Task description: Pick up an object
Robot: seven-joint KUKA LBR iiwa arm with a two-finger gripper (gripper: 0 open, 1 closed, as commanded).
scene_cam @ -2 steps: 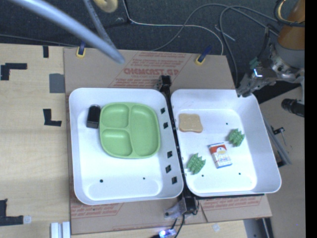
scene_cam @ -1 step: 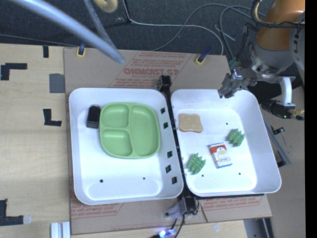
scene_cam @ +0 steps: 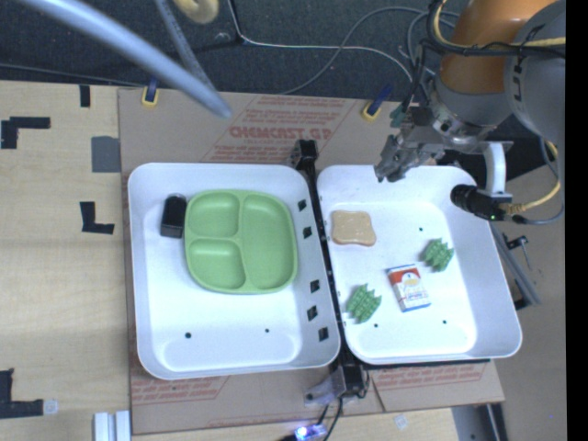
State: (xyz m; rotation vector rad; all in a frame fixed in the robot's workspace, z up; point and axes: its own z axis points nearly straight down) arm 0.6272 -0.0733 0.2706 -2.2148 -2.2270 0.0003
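Note:
The right bin holds a tan slice of toast near its left wall, a small red and white carton, a green leafy piece to the right and another green leafy piece toward the front. My gripper hangs over the far edge of the right bin, up and to the right of the toast, its dark fingers pointing down. Nothing shows between them.
The left bin carries a green divided plate with a small black block at its left. A black divider runs between the bins. Cables trail behind the bench, and a grey bar crosses the top left.

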